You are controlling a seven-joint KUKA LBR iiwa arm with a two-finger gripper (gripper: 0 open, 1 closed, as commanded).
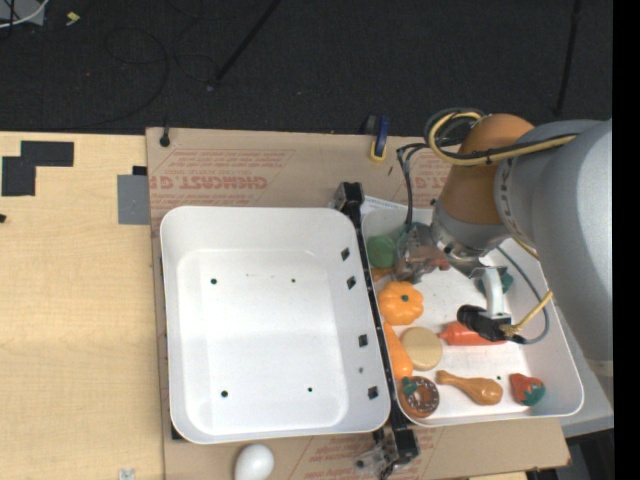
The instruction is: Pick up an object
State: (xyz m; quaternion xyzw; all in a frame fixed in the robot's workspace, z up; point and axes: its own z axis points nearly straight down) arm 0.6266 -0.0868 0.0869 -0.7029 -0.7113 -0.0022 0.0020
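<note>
— White bins, two of them, lie side by side on a cardboard sheet [250,173]. Where are the objects?

— All inside the right bin [560,393]. The left bin [260,318] shows its white floor with some small dark dots.

— What do you see in the right one?

— At the far left corner is a green object [382,251]. Just below it sits an orange pumpkin-like toy [400,303]. Below that, along the left wall, is an orange carrot shape [397,358], touching a beige round disc [421,348]. At the near edge are a chocolate donut [419,396], a brown drumstick [470,386] and a strawberry [527,389]. A small red piece [462,336] lies near the middle.

— And the arm?

— It comes in from the right, with the orange band [480,168] above the wrist. The gripper [418,260] is low in the far part of the right bin, just beside the green object and just above the pumpkin-like toy.

— Does it hold something?

— I cannot tell if it is open or closed; the wrist hides that part. I see no object clearly in it.

— Something outside the bins?

— Yes, a white ball [254,461] rests on the cardboard, near the front edge of the left bin.
</note>
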